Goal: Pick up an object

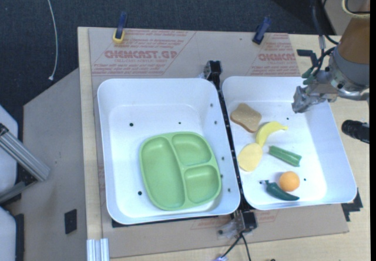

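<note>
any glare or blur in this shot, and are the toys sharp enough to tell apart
Camera view: even, soft light, with mild glare on the white bins; shadows faint. The toys read clearly: bread, banana, orange. The gripper is slightly soft and dark, so its jaws are hard to read.

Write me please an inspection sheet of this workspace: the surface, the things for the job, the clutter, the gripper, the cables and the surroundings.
Surface: a bench with a cardboard sheet under two white bins side by side.
Job's things: in the right bin, a bread slice, a banana, a pale yellow round piece, a green pod, an orange and a dark green pepper.
Clutter: a green divided tray lies in the left bin.
Gripper: the gripper is above the right bin's far right corner, apart from the food items.
Cables: a white cable on the floor at far left; dark cables behind the arm.
Surroundings: dark carpet; two clamps on the sheet's far edge.
</note>
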{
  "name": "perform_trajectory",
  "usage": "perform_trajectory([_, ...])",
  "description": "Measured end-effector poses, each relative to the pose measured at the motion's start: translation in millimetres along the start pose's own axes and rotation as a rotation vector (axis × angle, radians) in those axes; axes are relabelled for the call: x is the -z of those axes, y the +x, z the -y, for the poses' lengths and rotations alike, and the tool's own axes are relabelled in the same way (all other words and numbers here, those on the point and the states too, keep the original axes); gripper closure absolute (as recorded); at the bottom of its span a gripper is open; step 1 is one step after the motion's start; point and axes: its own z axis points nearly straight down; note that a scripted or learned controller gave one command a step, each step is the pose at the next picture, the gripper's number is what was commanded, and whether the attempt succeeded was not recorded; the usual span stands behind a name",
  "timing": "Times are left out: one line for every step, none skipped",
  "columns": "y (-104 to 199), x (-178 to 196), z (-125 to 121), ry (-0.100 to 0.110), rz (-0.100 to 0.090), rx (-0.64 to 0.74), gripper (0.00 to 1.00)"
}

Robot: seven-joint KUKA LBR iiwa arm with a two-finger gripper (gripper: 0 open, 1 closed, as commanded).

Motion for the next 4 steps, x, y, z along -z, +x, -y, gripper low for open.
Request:
perform_trajectory([60, -4, -8, 0.000, -0.002, -0.001, 1.00])
perform_trajectory([109, -12, -28, -0.003, 0.001, 0.000, 1.00])
perform_trajectory([156, -2, -40, -0.004, 0.001, 0.000, 1.00])
perform_trajectory([211, 4, -53, -0.004, -0.001, 0.002, 1.00])
